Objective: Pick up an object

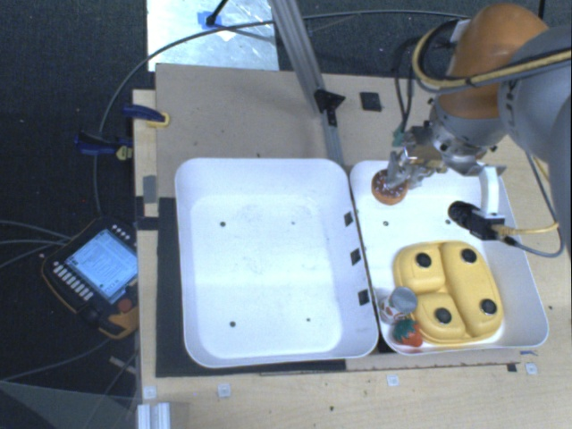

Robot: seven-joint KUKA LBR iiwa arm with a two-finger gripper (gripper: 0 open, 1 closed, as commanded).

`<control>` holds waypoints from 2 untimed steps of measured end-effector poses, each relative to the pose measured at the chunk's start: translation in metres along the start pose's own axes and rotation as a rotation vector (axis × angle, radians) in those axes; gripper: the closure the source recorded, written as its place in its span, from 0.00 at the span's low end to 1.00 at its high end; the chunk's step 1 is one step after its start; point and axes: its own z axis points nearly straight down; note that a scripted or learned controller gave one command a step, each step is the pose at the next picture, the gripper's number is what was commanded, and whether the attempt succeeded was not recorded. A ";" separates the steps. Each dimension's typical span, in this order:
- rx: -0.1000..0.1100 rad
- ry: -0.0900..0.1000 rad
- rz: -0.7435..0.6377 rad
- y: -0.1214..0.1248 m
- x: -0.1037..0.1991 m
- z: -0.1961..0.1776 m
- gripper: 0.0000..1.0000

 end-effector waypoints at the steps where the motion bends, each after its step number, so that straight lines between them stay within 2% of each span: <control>1: 0.001 0.001 0.000 -0.003 0.054 -0.008 1.00; 2: 0.000 0.000 0.000 0.006 0.112 0.002 1.00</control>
